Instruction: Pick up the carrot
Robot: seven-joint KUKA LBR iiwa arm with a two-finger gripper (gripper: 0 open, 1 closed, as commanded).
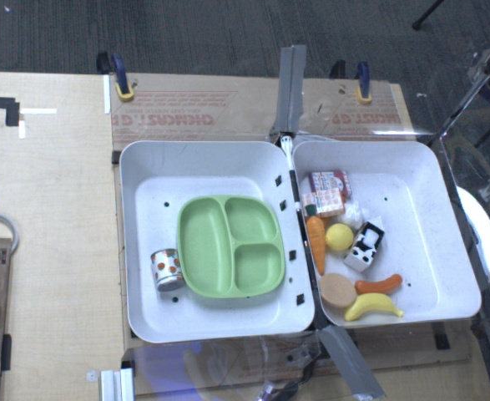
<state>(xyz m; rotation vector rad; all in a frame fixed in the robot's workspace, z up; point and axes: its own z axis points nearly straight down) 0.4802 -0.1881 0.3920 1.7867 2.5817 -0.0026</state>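
An orange carrot [315, 242], yellow banana [373, 307], green divided plate [230, 246], and black-and-white cow-patterned box [365, 246] lie in white bins [136, 249].

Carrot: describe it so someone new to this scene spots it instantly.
Look in the right-hand white bin, along its left wall beside the divider. The carrot lies there lengthwise, below the red and white carton and left of the yellow ball. It is long, orange and tapered, straighter than the curved orange sausage lower down.

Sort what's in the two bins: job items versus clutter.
Job: carrot, lying along the right bin's left wall.

Clutter: green divided plate, spotted cup, red box, yellow ball, cow-print block, tan disc, sausage, banana.
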